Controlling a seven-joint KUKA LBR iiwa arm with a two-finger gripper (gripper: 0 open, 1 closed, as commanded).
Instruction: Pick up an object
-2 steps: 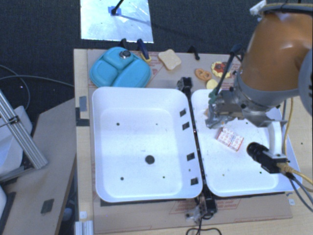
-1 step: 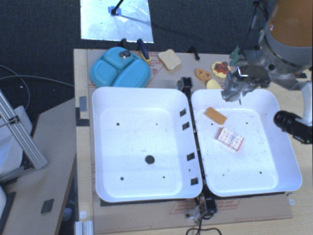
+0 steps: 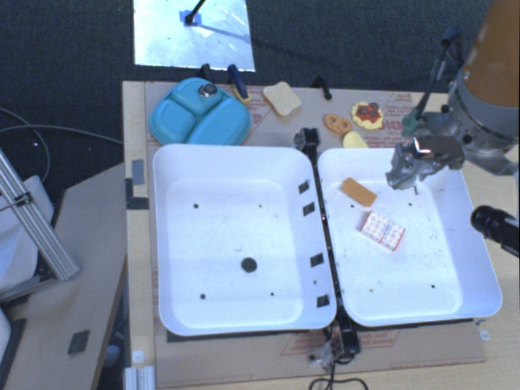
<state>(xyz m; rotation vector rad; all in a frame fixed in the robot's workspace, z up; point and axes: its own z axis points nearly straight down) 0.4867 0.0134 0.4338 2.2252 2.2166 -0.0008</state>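
Nearest the camera, a tangle of cable (image 3: 337,352) sits at the front edge of the tabletop (image 3: 244,356), just below the seam where my two white bins meet. On the far side of it, the left bin (image 3: 175,218) holds one small dark disc (image 3: 249,264) on its floor. The right bin (image 3: 475,291) holds two things: a red-and-white packet (image 3: 382,231) lying flat near the middle, and an orange block (image 3: 357,192) beyond it, toward the bin's far left corner, the two near each other but apart. My pincer (image 3: 404,177) hangs over the far part of the right bin, to the right of the orange block and clear of both items; I cannot tell whether its fingers are spread or closed, and I see nothing held in it. My arm (image 3: 496,63) comes in from the right, its orange band high above the wrist. Behind the bins, on the bare tabletop, lie a blue divided tray (image 3: 199,116), a slice of toast (image 3: 282,98), a pretzel (image 3: 336,123), a small round pizza (image 3: 367,114) and a pale yellow piece (image 3: 354,140) just beside the right bin's far rim. A shiny sheet (image 3: 191,23) lies on the dark floor beyond the tabletop.
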